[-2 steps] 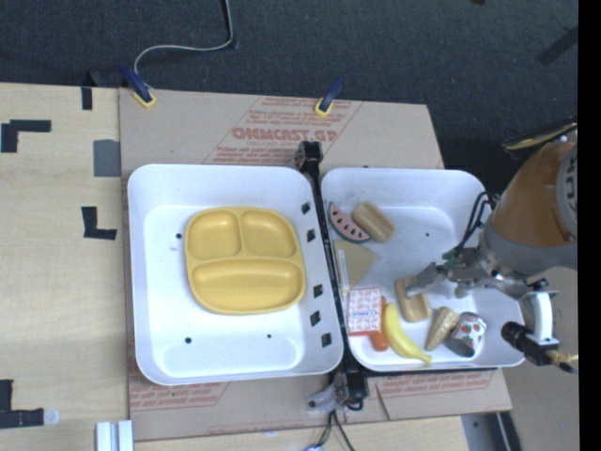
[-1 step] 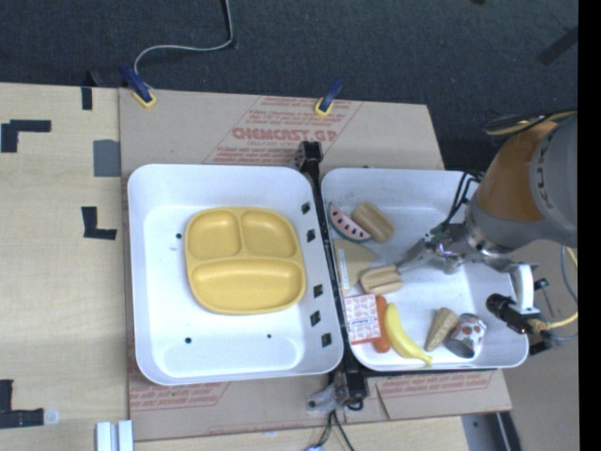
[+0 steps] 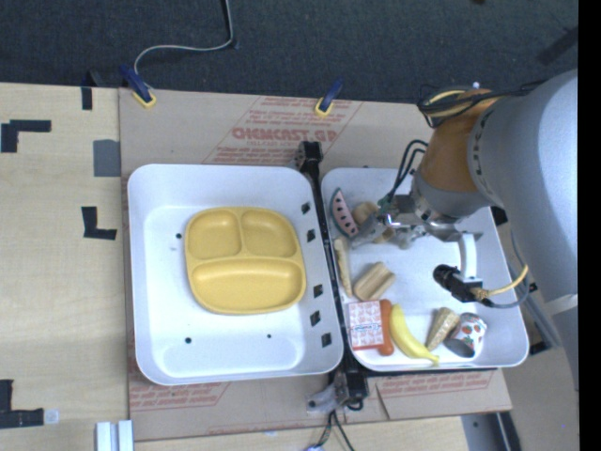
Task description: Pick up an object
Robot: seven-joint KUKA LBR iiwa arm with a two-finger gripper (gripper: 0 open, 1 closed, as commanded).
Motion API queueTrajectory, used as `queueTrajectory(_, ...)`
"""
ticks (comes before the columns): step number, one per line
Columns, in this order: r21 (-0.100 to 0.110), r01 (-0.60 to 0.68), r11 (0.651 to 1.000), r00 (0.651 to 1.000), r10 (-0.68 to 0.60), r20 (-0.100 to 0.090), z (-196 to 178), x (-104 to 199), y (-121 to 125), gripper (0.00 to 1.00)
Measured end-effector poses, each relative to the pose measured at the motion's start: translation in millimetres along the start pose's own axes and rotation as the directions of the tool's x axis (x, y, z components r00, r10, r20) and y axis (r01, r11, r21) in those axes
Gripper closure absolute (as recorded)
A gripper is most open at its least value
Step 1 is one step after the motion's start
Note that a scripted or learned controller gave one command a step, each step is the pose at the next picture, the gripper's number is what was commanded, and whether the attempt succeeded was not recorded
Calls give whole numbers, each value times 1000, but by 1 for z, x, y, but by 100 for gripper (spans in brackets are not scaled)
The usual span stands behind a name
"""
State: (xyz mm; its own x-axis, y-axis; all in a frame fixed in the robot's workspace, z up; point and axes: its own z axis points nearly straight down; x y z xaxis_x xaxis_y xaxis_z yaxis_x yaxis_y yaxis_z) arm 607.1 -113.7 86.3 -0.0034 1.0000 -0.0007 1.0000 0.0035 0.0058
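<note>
Reaching in from the right, my grey arm with its orange wrist band hangs over the right-hand shallow white plastic bin, and my metal two-finger gripper sits low in that bin's upper left part. Whether my hand is open or closed, I cannot tell; it is too small and cluttered there to read. Just left of it lies a watermelon-slice toy with a red face and green rind, close by but not visibly held. Below are a tan wooden block, a red-and-white printed packet, a yellow toy banana and a tan cone-shaped toy, all resting on the bin floor. The left-hand white bin holds a yellow divided plastic plate. I judge the pick as not yet done: nothing is lifted, and closing on an object and raising it remain.
</note>
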Motion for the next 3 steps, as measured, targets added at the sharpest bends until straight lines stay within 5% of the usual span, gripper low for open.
queueTrajectory(1,1,0,1000,1000,0,3,-10,-1,0,100)
queueTrajectory(2,1,0,1000,1000,0,4,-10,-1,0,0)
queueTrajectory(3,3,-1,1000,1000,1,0,1,-11,52,0)
